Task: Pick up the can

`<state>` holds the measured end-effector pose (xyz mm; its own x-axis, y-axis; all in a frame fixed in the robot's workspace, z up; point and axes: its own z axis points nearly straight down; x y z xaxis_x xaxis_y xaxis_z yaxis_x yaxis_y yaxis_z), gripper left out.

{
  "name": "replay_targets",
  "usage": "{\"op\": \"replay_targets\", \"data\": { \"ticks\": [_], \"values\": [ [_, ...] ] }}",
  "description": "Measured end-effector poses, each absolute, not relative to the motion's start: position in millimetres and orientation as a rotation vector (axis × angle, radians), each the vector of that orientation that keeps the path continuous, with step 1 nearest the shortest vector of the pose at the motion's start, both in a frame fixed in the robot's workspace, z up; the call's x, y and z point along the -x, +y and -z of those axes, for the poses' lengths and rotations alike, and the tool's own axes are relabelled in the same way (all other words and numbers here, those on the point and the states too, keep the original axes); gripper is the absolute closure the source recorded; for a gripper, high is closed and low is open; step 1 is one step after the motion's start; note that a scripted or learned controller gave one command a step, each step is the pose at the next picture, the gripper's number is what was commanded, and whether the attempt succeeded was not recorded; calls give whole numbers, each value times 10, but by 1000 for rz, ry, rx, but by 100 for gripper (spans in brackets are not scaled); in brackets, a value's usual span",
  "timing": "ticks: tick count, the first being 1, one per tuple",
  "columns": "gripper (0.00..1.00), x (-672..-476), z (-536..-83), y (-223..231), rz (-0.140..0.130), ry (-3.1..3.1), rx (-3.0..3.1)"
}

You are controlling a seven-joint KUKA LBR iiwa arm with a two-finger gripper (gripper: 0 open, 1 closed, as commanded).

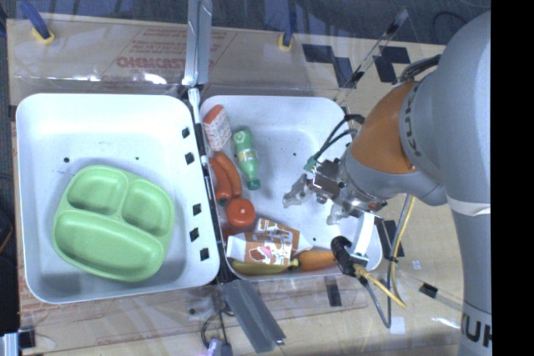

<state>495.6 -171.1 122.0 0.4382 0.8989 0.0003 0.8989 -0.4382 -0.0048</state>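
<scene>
I see the can (217, 127) at the right bin's (292, 108) upper left corner, beside the green bottle (245, 157). My gripper (315, 198) hangs over bare floor, well apart, fingers spread and empty. It looks light, rigid, slick; I'd pinch across its sides.

Two white bins (50, 117) — one with a pale green divided plate (113, 221), the other with a green bottle (246, 158), red tomato (240, 213), orange-red sausages (225, 177), yellow banana (259, 267) — beside the grey, orange-banded arm (417, 137).
</scene>
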Motion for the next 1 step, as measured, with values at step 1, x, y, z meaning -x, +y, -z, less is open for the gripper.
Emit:
{"op": "replay_targets", "data": {
  "ticks": [1],
  "values": [
    [0, -4776, -927, -1074, 3, -1862, 2532]
  ]
}}
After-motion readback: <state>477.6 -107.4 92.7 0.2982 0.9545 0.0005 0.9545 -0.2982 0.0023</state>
